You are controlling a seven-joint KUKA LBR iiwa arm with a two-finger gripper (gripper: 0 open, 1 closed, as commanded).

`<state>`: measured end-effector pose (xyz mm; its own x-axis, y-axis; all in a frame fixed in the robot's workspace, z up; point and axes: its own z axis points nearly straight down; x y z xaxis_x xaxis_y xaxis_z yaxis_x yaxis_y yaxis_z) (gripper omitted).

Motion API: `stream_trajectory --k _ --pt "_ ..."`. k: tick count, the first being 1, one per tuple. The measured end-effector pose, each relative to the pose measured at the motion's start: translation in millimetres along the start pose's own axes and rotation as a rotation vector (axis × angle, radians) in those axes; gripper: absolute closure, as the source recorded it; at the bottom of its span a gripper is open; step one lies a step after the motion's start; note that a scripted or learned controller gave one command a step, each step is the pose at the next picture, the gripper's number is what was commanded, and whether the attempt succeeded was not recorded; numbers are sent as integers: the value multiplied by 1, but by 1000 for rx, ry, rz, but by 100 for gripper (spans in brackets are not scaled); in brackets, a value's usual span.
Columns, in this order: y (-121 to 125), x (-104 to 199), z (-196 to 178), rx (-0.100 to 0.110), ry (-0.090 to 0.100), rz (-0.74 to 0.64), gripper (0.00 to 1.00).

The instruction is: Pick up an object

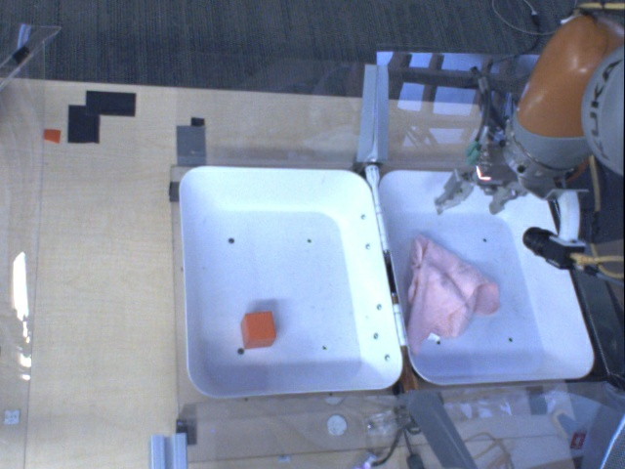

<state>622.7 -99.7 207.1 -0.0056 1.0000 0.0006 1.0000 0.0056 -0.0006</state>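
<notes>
While the arm reaches over the right bin, its gripper hangs above that bin's far edge with both fingers spread apart and nothing between them. A crumpled pink cloth lies on the right bin's floor, nearer than the gripper and apart from it. A small orange block sits in the left bin, well apart from the right bin.

A pale wooden desk stands on a dark grey carpet floor; black square marks lie at its far left corner.
</notes>
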Motion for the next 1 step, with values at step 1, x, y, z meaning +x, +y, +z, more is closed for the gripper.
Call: stream_trajectory --k 1 --pt "-21 8 108 -5 1 53 0"
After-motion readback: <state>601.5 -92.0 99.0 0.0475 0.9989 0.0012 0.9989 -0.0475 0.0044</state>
